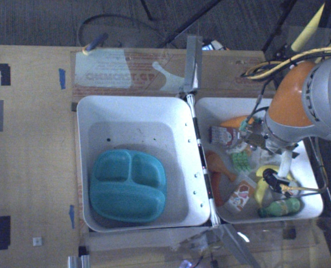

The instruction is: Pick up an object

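I've got the end effector (258, 135) low in the right bin (210, 109), over the clutter near the green block (241, 159) and orange carrot-like piece (234, 121); can't tell its state, the wrist hides it. Looks like approach/descent phase, nothing visibly held; other candidates are the banana (261, 190), green bottle (280, 207) and small packet (239, 196), while the teal divided tray (128, 186) sits alone in the left bin (92, 108). Next move, imo: center on one item, close, then lift straight up clear of the bin wall.
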`<state>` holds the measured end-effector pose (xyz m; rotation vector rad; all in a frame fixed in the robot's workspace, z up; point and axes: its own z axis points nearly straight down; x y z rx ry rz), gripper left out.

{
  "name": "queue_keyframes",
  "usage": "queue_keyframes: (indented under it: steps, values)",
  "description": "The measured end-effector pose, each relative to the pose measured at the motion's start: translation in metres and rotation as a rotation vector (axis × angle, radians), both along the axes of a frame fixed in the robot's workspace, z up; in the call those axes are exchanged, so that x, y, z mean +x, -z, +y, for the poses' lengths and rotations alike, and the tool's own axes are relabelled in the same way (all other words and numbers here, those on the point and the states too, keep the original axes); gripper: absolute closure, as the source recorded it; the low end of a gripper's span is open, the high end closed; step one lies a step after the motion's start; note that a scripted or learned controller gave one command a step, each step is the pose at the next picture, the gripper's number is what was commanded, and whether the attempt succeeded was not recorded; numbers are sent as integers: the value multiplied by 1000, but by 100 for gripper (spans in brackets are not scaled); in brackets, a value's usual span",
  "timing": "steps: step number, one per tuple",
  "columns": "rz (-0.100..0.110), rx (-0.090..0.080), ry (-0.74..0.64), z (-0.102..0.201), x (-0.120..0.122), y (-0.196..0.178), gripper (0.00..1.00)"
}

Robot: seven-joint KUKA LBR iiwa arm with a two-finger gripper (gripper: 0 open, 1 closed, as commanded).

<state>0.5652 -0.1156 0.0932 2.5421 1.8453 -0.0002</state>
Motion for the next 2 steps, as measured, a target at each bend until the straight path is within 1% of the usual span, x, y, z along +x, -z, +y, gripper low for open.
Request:
queue_keyframes:
  steps: [1, 2]
  values:
    - [-1, -1, 4, -1, 0, -9, 100]
    - [2, 0, 144, 88, 18, -101, 100]
